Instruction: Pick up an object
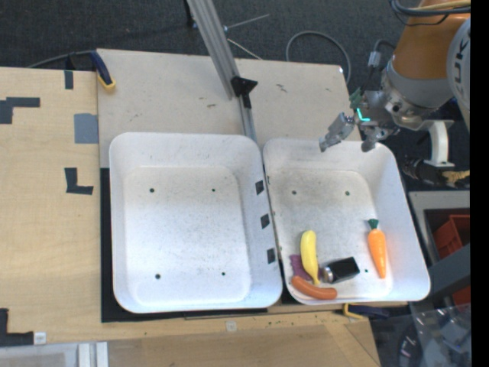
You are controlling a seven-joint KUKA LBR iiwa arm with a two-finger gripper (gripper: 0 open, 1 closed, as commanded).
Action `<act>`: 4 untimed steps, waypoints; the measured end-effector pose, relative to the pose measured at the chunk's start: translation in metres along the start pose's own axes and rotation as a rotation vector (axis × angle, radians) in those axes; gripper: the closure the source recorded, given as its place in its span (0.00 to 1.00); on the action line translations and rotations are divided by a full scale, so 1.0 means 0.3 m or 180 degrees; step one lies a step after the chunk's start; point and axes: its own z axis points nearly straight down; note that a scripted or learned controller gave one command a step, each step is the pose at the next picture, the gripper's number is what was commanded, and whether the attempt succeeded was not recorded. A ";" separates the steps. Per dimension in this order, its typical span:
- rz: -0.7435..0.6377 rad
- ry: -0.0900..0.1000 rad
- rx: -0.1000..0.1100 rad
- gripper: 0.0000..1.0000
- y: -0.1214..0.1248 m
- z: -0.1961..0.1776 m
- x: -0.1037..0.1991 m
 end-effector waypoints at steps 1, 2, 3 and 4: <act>-0.0003 -0.0003 -0.0011 0.00 0.002 -0.007 0.000; 0.0003 -0.0007 0.0002 0.00 0.009 0.153 -0.026; 0.0003 -0.0006 0.0005 0.00 0.000 0.307 -0.047; 0.0003 -0.0005 0.0005 0.00 -0.018 0.462 -0.063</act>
